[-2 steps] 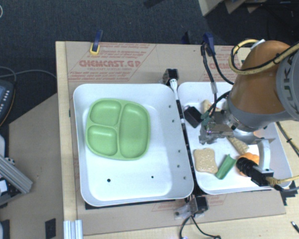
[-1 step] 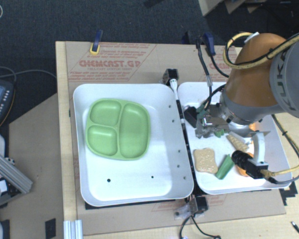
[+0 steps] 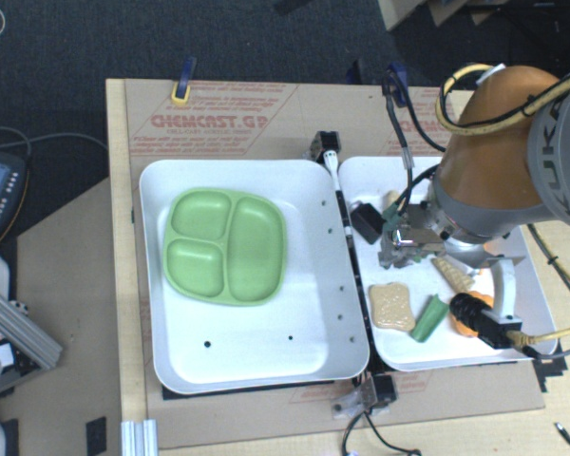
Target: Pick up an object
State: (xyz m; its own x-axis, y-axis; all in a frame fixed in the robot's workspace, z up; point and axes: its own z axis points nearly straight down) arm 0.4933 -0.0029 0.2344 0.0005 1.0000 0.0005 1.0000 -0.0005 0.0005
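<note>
My gripper (image 3: pixel 397 247) hangs low over the middle of the right bin (image 3: pixel 399 354), under the grey and orange arm that comes in from the right. A tan square block (image 3: pixel 391 305) lies just in front of it, with a green cylinder (image 3: pixel 426 318) tilted beside the block. To the right of the cylinder lies an orange thing (image 3: pixel 464 315), partly covered. A tan, ridged piece (image 3: pixel 453 274) lies right of the gripper. A small black thing (image 3: pixel 366 221) sits close to the gripper's left side. The arm hides the back of the bin.
The left bin (image 3: pixel 256 364) holds a green divided plate (image 3: pixel 226 245) in its back half. A raised rim with black clips separates the two bins. Cardboard surrounds both bins, and cables trail at the right.
</note>
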